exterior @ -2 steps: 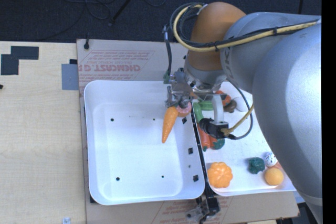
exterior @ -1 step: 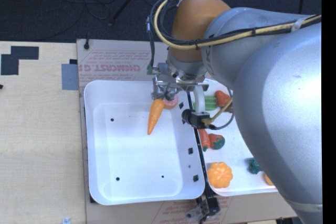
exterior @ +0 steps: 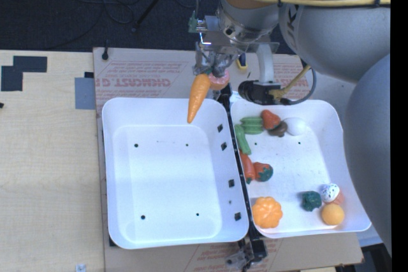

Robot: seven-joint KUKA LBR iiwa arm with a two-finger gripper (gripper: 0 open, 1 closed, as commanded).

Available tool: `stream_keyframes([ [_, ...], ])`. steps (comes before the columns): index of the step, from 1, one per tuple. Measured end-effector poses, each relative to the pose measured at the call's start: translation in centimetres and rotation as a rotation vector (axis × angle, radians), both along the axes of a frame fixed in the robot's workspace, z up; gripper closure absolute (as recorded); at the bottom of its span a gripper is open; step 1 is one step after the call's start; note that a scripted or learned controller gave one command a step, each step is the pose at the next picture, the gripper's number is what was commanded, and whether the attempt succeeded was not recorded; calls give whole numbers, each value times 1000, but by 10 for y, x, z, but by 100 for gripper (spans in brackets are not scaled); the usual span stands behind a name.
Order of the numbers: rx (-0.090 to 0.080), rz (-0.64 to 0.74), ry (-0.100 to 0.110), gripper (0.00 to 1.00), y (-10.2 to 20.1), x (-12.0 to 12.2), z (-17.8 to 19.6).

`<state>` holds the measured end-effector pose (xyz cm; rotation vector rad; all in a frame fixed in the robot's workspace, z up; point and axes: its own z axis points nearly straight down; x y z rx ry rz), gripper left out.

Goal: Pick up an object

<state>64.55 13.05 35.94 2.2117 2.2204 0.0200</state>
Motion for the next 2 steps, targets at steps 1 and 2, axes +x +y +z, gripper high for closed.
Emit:
stream_keyframes([
  [1,-4,2,18,100,87,-2,-25],
  [2,-2,-2,9,100,95,-1,78],
])
